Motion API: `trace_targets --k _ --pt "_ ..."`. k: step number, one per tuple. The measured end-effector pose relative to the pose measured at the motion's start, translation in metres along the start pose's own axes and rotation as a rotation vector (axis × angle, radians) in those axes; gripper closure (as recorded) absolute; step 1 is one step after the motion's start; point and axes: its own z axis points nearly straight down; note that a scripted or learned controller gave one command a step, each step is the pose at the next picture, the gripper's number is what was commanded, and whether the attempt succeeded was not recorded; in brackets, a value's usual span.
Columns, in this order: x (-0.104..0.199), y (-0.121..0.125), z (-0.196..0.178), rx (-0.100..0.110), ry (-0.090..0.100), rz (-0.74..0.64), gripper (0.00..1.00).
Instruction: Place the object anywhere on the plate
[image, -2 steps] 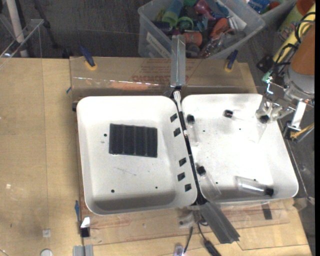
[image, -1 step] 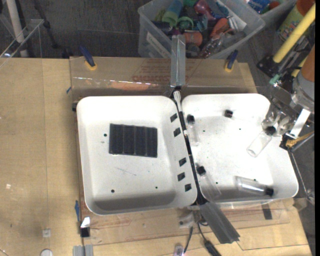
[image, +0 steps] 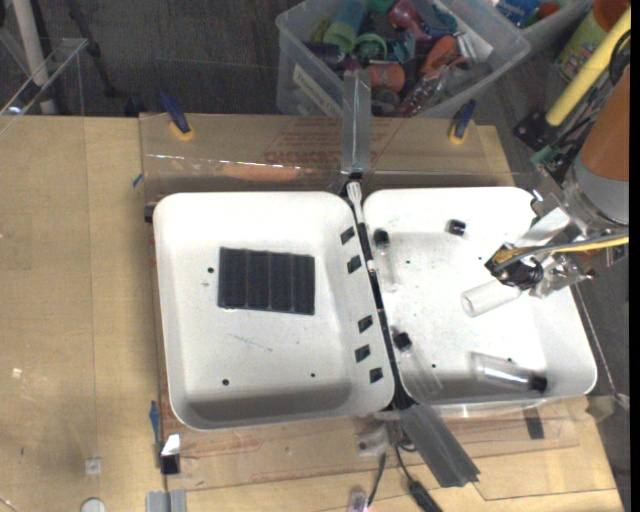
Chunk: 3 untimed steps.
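Nearest edge: the wooden bench (image: 70, 330) is carrying two shallow white bins set side by side, touching along a centre seam marked with small black tabs.

Right bin (image: 440, 215), near wall: a clear tube with a black cap (image: 507, 373) is lying on its side, close to the front rim.

Mid right bin: a white cylinder (image: 487, 297) is lying tilted on the bin floor. The pincer (image: 522, 272) is hanging just above and beside its upper right end; whether the fingers are touching it or how far apart they are standing, I cannot tell.

Left bin (image: 180, 380): a dark ribbed rectangular plate (image: 267, 279) is lying flat near the middle. The white cylinder is sitting well apart from it, in the other bin.

Farther back in the right bin: a small black item (image: 456, 227) is resting near the rear wall.

Far right: the arm's orange band (image: 610, 140) is showing above the wrist.

Beyond the bench: a clear tub of mixed coloured objects (image: 400, 45) is standing.
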Motion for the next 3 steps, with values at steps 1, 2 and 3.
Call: trace_targets --k 1,2,3 --pt "-0.004 -0.049 -0.055 -0.005 0.002 -0.100 1.00" --pt "-0.002 -0.103 0.010 -0.002 0.000 -0.127 1.00" --pt "0.016 -0.164 0.093 -0.002 0.001 0.146 1.00"
